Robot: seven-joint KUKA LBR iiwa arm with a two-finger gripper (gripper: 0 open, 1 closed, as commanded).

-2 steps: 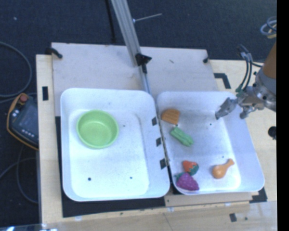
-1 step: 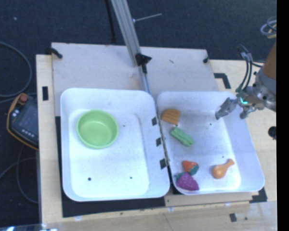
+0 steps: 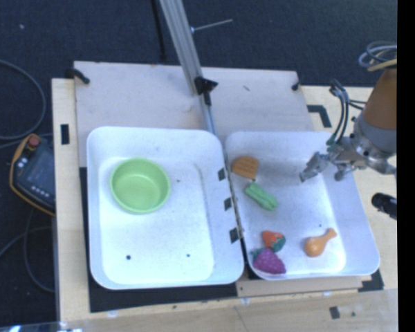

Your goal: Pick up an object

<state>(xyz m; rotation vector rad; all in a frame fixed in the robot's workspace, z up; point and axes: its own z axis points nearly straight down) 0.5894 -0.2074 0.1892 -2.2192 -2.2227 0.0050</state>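
The right bin (image 3: 346,206) holds several toy foods: a tan bread piece (image 3: 245,167), a green vegetable (image 3: 261,197), a red-and-green strawberry-like piece (image 3: 273,240), a purple grape bunch (image 3: 269,261) and an orange drumstick (image 3: 319,243). My gripper (image 3: 326,167) hangs over the bin's upper right part, open, with nothing between its fingers. It is well to the right of the bread and above the drumstick.
A green bowl (image 3: 140,185) sits in the left bin (image 3: 194,254). A metal pole (image 3: 183,37) rises from the bench behind the bins. A yellow-edged pendant (image 3: 34,171) lies off the bench at the left.
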